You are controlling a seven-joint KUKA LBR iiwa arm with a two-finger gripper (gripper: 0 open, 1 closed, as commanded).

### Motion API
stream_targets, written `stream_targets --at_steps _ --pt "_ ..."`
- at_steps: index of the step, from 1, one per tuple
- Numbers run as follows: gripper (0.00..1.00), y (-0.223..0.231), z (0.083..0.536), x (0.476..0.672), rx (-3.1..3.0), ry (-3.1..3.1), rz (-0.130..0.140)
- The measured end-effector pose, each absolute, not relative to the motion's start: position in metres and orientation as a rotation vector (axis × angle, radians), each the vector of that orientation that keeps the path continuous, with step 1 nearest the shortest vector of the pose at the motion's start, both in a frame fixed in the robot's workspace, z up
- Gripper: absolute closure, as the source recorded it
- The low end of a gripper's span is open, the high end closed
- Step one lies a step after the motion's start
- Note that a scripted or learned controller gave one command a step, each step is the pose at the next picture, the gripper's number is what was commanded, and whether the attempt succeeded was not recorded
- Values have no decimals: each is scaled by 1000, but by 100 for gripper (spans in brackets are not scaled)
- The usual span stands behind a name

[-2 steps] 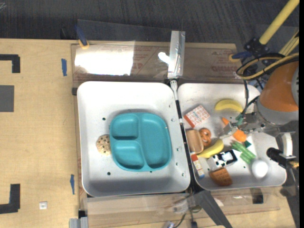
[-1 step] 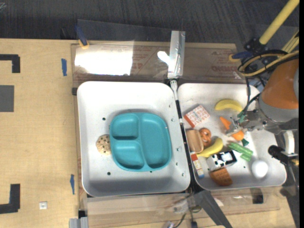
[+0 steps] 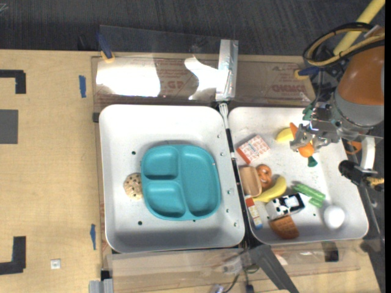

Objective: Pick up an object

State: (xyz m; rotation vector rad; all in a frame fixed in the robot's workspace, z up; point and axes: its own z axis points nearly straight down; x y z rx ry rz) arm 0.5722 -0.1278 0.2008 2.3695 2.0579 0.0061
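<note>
My gripper (image 3: 310,137) hangs over the upper right part of the right bin (image 3: 354,231). Right under it lies a small orange carrot-like toy with a green tip (image 3: 309,152), partly covered by the gripper. A yellow lemon-shaped toy (image 3: 284,134) lies just to its left. Lower in the same bin are a pink checked box (image 3: 253,148), an orange ball (image 3: 264,173), a banana (image 3: 272,190), a green stick (image 3: 308,192), a black-and-white item (image 3: 287,204), a white ball (image 3: 334,217) and a brown piece (image 3: 284,226).
The left bin (image 3: 116,127) holds a teal divided plate (image 3: 181,180) with a cookie (image 3: 133,185) beside its left edge. A raised divider (image 3: 235,182) separates the two bins. Yellow and black cables (image 3: 342,41) loop above the arm at the upper right.
</note>
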Motion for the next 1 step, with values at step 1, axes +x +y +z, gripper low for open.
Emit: stream_targets --at_steps 1 --pt "100 -139 197 582 2274 2165 -1"
